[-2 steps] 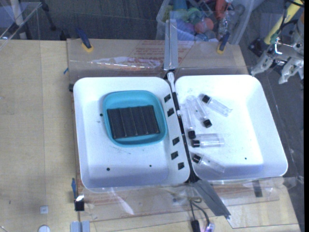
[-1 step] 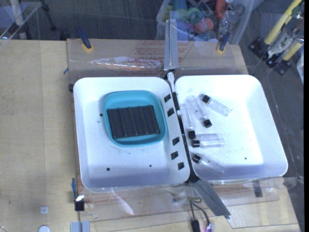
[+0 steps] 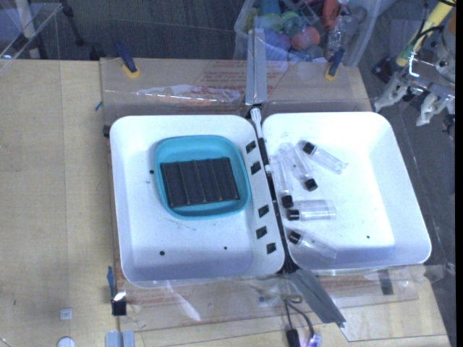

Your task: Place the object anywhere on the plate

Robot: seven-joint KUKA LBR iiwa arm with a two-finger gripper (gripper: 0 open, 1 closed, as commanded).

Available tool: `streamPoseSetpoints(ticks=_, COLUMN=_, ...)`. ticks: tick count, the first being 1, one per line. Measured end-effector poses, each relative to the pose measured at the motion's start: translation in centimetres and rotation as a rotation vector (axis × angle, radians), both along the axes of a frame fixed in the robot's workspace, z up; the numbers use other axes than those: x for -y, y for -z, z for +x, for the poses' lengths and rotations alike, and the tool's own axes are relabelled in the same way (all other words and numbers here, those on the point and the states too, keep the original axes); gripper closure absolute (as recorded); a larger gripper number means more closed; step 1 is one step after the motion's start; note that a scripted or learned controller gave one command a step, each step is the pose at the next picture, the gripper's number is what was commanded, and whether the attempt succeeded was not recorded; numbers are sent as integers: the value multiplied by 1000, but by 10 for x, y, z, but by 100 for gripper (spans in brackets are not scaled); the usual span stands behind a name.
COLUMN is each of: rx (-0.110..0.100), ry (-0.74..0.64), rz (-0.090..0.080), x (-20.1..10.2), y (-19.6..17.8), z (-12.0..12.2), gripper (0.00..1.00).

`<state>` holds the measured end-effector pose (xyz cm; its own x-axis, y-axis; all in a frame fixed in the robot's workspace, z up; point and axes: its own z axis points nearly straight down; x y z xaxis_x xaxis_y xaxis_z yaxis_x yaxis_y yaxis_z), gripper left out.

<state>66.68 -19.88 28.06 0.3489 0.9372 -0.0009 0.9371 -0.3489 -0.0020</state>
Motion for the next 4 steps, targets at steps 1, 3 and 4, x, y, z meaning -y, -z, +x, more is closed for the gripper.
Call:
streamPoseSetpoints(ticks=1, rx=-1, ry=40, rz=0, x=9, y=26, z=0, gripper=0)
streamPoseSetpoints(ticks=3, rx=-1, ry=105, rz=0, x=11, y=34, z=0, gripper=0)
streamPoseSetpoints(ticks=4, rx=-2, ry=51, rz=1, x=15, y=45, z=0, gripper=0)
